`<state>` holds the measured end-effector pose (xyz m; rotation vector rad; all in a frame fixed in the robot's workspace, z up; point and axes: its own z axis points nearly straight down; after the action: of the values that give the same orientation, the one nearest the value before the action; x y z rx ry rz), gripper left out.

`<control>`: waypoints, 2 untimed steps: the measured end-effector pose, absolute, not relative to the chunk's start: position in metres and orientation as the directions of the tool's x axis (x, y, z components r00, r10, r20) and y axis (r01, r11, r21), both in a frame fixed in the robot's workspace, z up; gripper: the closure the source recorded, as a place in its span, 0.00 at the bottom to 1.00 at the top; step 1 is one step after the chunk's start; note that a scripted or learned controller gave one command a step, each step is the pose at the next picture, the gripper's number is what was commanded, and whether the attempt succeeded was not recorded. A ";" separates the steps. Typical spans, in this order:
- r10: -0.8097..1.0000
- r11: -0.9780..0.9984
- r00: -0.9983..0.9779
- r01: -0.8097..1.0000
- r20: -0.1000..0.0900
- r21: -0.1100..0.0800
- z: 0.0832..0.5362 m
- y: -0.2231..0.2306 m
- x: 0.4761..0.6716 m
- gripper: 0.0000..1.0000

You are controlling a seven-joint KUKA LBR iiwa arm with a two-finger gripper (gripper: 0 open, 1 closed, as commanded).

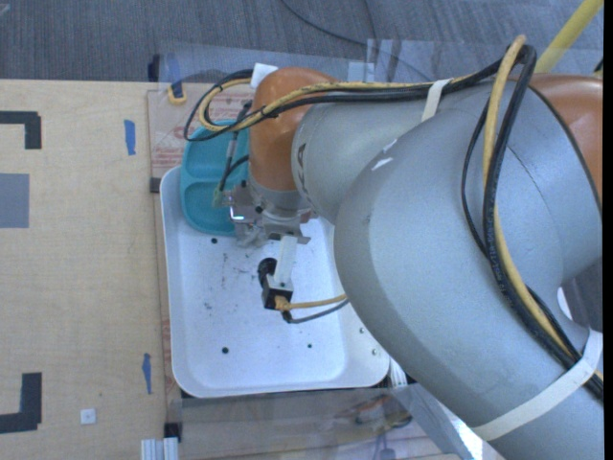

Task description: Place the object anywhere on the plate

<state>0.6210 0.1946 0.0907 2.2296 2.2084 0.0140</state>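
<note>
The tool (261,226) hangs at the inner edge of the teal plate (204,199), which sits in the far left corner of the white bin (259,367), presumably lined up for a release there. The wrist (276,175) hides the object, and I cannot tell whether the tool is wide or narrow.

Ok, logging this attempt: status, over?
Gripper down at teal plate's right edge. Object's place: cannot tell. Arm hides much of the white bin.

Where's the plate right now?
The teal plate lies in the upper-left corner of the white bin in camera view, partly under the arm's wrist, beside the gripper.
</note>
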 end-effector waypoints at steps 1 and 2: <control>0.920 -0.392 0.392 0.920 0.006 0.006 0.091 0.227 0.565 1.00; 0.901 -0.433 0.433 0.901 0.004 0.001 0.090 0.229 0.632 1.00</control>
<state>0.6322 0.2287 0.0903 2.6602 1.6724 0.0059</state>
